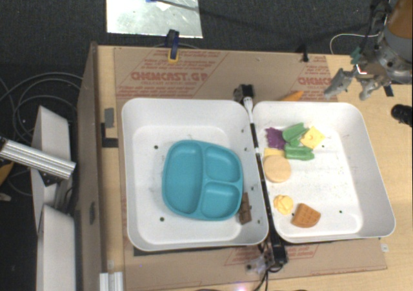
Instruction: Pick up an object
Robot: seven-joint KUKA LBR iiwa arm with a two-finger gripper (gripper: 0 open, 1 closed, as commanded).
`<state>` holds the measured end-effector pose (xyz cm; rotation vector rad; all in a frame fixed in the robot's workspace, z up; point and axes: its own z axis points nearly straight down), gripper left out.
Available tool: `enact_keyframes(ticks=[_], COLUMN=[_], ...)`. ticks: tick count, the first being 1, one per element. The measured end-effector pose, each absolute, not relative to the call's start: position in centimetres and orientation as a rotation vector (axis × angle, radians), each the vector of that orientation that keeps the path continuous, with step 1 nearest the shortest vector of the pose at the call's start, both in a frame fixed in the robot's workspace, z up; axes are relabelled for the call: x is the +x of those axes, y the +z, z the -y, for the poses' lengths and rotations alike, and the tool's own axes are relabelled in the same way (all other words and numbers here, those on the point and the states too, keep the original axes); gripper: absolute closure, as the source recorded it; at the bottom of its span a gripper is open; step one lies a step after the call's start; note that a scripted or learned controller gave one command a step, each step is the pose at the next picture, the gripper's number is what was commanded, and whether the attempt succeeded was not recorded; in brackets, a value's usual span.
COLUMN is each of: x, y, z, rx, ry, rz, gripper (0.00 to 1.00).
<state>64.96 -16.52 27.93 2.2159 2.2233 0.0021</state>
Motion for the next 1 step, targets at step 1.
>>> enact_keyframes(ticks=[1], x=[62.60], y=[16.38], z=[15.90], rx=[2.222], ry=[-0.002], rz=[-2.225], gripper=[0.00])
